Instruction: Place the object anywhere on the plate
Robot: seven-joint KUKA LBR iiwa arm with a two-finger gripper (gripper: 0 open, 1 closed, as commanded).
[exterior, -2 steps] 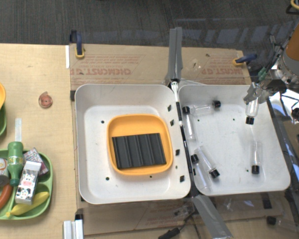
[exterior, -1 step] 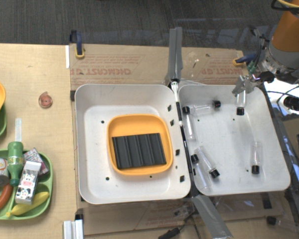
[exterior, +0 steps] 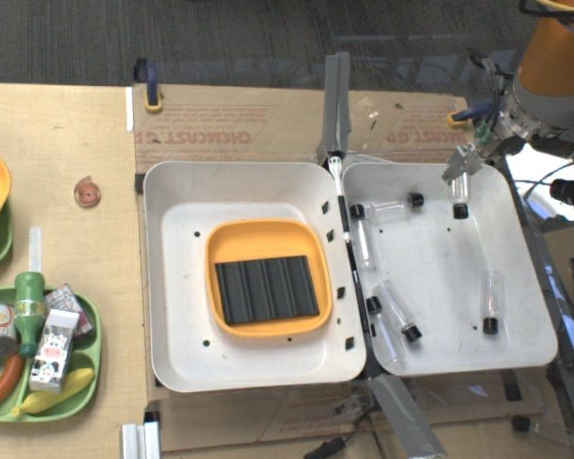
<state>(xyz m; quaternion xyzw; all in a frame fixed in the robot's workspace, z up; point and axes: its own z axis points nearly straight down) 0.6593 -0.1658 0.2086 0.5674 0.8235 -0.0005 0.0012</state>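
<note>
Pincer point(exterior: 459, 182) state unclear, blurred | arm cut off right | plate point(exterior: 268, 277) unobstructed

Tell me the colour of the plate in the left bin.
The plate is orange-yellow, with a dark grey ribbed object lying on it, seen in the camera view.

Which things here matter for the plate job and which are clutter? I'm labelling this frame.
Job:
orange plate
black ridged object lying on it
gripper

Lying about:
clear tubes with black caps
green tray of toy food
pink disc
</note>
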